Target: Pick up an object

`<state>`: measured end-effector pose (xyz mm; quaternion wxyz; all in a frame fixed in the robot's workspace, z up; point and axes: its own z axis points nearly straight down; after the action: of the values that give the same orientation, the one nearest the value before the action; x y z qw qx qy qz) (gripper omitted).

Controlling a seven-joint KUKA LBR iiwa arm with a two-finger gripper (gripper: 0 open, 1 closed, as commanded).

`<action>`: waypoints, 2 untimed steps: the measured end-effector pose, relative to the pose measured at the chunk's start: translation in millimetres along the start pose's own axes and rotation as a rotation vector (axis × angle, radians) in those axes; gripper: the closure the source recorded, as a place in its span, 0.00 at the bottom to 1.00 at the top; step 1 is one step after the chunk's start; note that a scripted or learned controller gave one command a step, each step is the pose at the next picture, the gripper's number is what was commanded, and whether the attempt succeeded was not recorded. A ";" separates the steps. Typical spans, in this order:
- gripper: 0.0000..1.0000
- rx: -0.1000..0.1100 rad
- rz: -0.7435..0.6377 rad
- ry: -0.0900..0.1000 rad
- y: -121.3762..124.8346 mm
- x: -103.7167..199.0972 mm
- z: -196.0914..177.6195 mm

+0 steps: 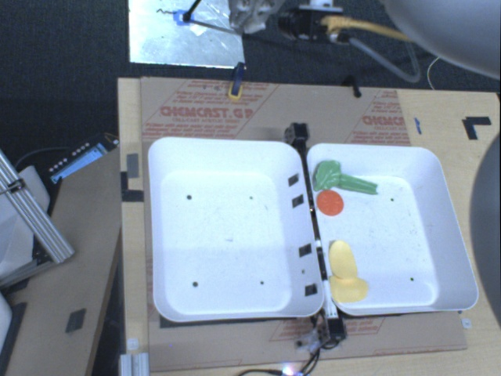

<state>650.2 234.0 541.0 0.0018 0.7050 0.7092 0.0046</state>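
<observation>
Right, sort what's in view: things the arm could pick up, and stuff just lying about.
For the job:
- green toy, right bin
- orange disc, same bin
- yellow toy, same bin

Just lying about:
- left bin
- cardboard sheet under the bins
- yellow clip on the cardboard's far edge
- shiny metal plate beyond the bench

Brown flat protective sheet (258, 108) under the two white bins: red print "CHEMCAST GP" at its far left, above the left bin; the same red lettering recurs faintly at the far right and along the near edge, too blurred there to read.
</observation>
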 end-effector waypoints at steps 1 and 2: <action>1.00 0.009 0.007 -0.004 -8.8 -57.0 5.4; 1.00 0.007 -0.001 -0.003 12.8 2.2 45.5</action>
<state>663.3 236.5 495.6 0.0004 0.7048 0.7094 0.0009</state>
